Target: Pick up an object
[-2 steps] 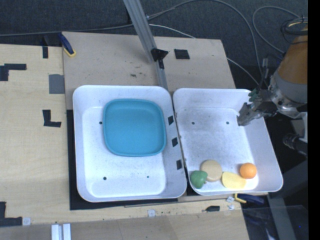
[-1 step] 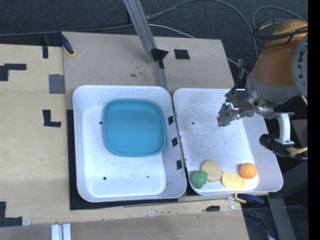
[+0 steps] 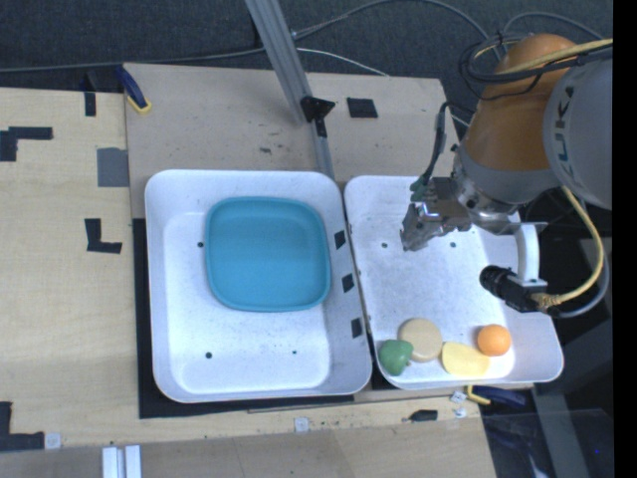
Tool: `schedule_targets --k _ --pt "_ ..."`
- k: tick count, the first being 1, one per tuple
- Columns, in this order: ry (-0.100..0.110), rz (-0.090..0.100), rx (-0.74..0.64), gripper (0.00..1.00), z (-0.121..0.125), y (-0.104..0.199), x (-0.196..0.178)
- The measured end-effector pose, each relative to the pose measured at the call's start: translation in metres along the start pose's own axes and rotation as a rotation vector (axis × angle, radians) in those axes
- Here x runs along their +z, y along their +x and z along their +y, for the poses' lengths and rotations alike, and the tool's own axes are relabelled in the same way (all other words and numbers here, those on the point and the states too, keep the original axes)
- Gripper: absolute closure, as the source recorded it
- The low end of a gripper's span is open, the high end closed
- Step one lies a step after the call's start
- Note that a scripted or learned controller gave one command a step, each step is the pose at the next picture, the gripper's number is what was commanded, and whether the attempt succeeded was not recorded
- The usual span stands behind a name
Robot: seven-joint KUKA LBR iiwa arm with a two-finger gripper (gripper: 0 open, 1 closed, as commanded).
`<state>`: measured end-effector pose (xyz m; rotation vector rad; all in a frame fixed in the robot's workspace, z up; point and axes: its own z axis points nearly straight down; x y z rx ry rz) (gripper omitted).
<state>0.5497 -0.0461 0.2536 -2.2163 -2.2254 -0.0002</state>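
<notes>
Camera view looks down on a counter (image 3: 60, 267) carrying two white bins side by side. Left bin (image 3: 174, 352) holds a blue square plate (image 3: 267, 253), lying flat near its middle. Right bin (image 3: 438, 287) has four small things gathered along its near edge (all close together): a green piece (image 3: 395, 356) at the near left corner, a beige round piece (image 3: 421, 338) touching it, a yellow piece (image 3: 464, 359) just beside that, and an orange ball (image 3: 493, 340) nearest the right edge. The gripper (image 3: 418, 229) hangs over the far half of the right bin, well apart from those things; whether its fingers are apart or together cannot be told.
</notes>
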Motion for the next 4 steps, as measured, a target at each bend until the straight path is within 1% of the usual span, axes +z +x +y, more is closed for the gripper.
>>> schedule_targets --k 1,2,3,4 --pt "0.001 0.0 0.001 1.0 -0.002 0.047 0.001" --pt "0.001 0.0 0.0 1.0 -0.018 0.094 0.006" --pt "0.002 -0.001 0.0 1.0 -0.014 0.148 0.031" --pt "0.0 -0.001 0.004 0.0 -0.014 0.145 0.03"
